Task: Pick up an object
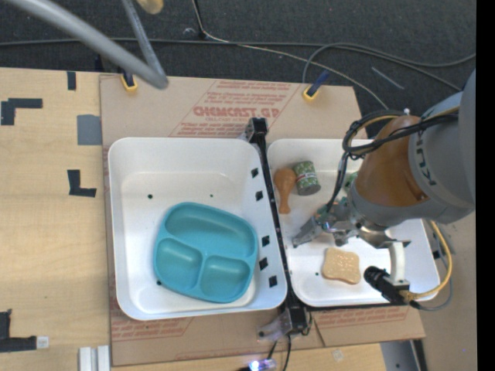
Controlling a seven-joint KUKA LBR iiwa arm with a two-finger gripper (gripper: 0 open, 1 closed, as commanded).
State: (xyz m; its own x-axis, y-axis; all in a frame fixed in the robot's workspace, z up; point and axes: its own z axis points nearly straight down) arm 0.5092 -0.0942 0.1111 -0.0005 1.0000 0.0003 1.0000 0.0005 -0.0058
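In the right bin (418, 288) lie a tan square cracker-like piece (341, 267) near the front, a small green can (305, 177) at the back, and a brown pear-shaped piece (284, 187) beside the can against the divider. My gripper (321, 236) hangs low over the bin floor, just behind the tan piece and in front of the can. Its two grey fingers (302, 236) are spread open with nothing between them. The grey arm with its orange band (387, 172) covers the bin's right half.
The left bin (131, 168) holds a teal divided plate (205, 252). A black divider (267, 207) runs between the bins. A bit of green (349, 182) peeks out from behind the wrist. Cables trail along the right bin's front right corner.
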